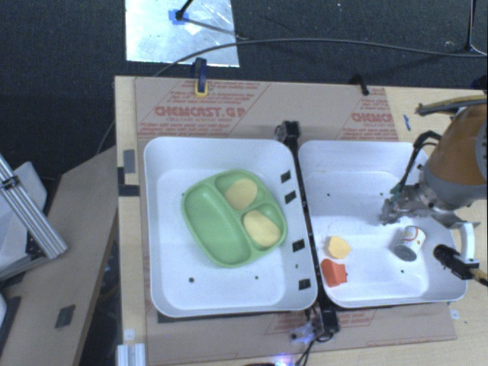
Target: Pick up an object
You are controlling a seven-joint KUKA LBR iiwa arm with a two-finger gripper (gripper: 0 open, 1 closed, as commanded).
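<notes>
Over the right bin (358,158), the arm (457,155) reaches in from the right edge, and its gripper (393,208) sits low near the bin floor; whether the gripper is wide or narrow cannot be told from this slanted view, and nothing is seen in it. 3 loose objects lie in this bin. A small white cup (409,242) lies on its side just beside the gripper, toward the near wall, with its mouth turned toward the camera. A yellow piece (338,247) and a red block (334,272) lie close together near the divider, well apart from the gripper. The left bin (175,280) holds a green divided plate (213,231) with 2 yellow food pieces (252,210) in its smaller compartments. The cup is judged the nearest candidate: probably light, stiff and smooth, so it may roll or slip under off-centre contact. Grasp it across the round body, or pinch 1 wall at the rim. The red block offers flatter faces and is judged the more stable alternative.
</notes>
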